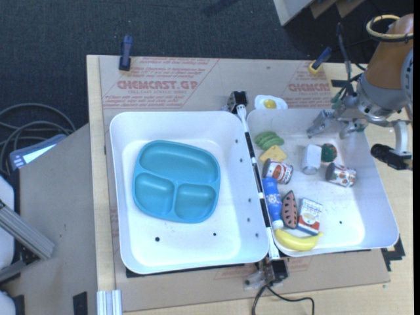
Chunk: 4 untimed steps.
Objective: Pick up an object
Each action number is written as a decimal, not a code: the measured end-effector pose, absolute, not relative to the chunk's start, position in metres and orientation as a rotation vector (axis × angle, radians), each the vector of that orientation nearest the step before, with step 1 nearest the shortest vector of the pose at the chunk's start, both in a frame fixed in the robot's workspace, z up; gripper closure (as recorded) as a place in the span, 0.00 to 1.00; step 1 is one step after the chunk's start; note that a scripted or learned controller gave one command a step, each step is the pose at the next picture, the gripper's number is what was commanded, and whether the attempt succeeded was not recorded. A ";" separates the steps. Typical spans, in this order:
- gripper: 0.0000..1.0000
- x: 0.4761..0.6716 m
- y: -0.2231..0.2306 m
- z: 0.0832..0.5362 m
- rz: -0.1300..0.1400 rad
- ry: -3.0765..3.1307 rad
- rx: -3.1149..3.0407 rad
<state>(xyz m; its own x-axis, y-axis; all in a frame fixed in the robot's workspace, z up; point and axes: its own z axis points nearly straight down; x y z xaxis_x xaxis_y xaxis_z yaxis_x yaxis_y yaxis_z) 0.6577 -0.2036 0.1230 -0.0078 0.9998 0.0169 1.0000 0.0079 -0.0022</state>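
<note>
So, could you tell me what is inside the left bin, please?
The left bin holds a blue divided plate, its three compartments bare. Whatever lies beneath the plate is covered.

Grey arm (384, 94) (orange band above wrist), dark cables.

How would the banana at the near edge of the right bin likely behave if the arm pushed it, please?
The banana looks like smooth, glossy toy plastic, so probably light and slippery. Its curve may make it pivot rather than slide straight. It lies against the bin's near wall, so a push could wedge it.
</note>
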 end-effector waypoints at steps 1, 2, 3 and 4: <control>0.00 0.616 -0.188 0.089 0.001 -2.221 -2.220; 1.00 0.617 -0.188 0.100 -0.001 -2.223 -2.223; 1.00 0.566 -0.149 0.122 0.000 -2.221 -2.220; 1.00 0.633 -0.120 0.182 -0.003 -2.225 -2.221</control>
